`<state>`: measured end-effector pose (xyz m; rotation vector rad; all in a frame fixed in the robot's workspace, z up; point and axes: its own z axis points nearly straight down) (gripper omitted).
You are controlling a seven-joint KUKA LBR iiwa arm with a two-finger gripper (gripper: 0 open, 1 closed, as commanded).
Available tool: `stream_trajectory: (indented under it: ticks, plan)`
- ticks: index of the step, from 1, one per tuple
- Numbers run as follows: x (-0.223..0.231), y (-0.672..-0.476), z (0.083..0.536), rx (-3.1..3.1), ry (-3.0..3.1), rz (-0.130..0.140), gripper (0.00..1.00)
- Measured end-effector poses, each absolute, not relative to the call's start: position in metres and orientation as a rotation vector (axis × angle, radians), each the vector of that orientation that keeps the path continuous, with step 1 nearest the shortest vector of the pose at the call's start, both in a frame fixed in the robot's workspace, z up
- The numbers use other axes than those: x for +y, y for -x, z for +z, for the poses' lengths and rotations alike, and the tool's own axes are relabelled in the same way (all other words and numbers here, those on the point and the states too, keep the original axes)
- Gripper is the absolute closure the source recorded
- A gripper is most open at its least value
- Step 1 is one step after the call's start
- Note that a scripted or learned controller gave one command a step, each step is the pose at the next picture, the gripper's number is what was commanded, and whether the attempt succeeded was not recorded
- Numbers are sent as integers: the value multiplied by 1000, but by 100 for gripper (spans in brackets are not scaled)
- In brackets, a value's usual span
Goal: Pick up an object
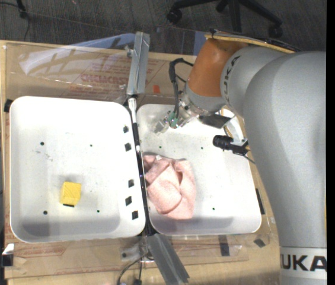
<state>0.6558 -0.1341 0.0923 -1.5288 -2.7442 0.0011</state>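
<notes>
A crumpled pink cloth lies in the right bin, against its left wall near the front. A small yellow block sits in the left bin, toward its front left. My gripper reaches down into the far left part of the right bin, below the orange band of the arm. It is well behind the pink cloth and apart from it. The gripper's tip is small and partly hidden by the wrist.
A metal divider rail runs between the two bins. The grey arm covers the right bin's right side. A black fitting sticks out from the wrist over the bin. An office chair base stands beyond the bench.
</notes>
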Motion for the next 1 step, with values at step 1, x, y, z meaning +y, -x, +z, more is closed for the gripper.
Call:
stream_trajectory:
  ticks: [1]
  plan:
    - [-199, -657, 93, -2684, 1632, 2, 100]
